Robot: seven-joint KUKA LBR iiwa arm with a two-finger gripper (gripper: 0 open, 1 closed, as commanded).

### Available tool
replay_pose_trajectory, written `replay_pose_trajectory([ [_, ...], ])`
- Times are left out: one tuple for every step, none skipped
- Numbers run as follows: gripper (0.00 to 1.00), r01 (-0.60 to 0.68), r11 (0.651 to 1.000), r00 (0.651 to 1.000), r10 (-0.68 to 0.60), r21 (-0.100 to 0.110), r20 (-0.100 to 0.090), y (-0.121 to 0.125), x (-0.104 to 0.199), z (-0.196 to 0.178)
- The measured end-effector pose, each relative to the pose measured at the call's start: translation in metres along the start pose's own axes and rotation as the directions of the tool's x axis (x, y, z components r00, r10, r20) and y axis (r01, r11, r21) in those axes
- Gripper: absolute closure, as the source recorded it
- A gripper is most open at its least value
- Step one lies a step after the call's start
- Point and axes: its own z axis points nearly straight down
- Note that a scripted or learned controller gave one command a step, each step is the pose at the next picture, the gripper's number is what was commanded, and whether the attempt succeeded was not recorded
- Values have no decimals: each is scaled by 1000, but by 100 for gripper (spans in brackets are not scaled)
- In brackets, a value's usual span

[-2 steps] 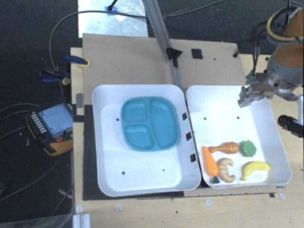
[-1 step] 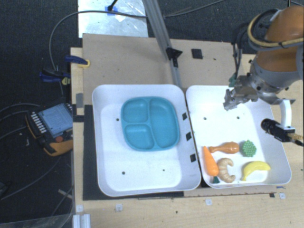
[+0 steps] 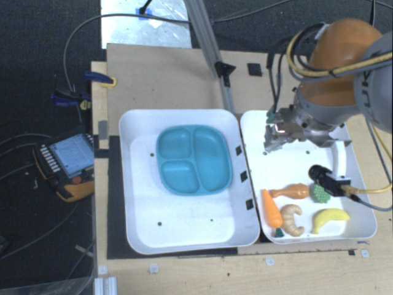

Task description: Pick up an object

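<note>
Camera view: two white bins sit side by side on the bench. The left bin (image 3: 132,183) carries a blue plate (image 3: 195,160) w/ three compartments, lying flat approx. in the bin's middle, a bit toward the far edge. The right bin (image 3: 253,171) carries all the small objects, grouped along its near edge. An orange carrot (image 3: 270,209) lies nr. the near-left corner, pointing to the near edge. Just beside it is a tan croissant (image 3: 293,219), which looks to touch the carrot. A brown drumstick (image 3: 291,192) lies on the far side of those two, its thin end close to the carrot top. A green piece (image 3: 319,193), maybe broccoli, is right by the drumstick's thick end. A yellow banana (image 3: 330,219) lies toward the near-right corner. The gripper (image 3: 270,143) hangs over the far-left part of the right bin, well apart from the objects, w/ nothing seen in it. Whether it is open or closed, I cannot tell.
</note>
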Motion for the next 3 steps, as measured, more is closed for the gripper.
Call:
replay_pose_trajectory([
  [100, 0, 1000, 1000, 0, 1, 0, -25, 49, 5],
  [100, -2, 1000, 1000, 2, 1, 0, -36, 91, 29],
  [0, -7, 1000, 1000, 7, -1, 1, -36, 88, 28],
])
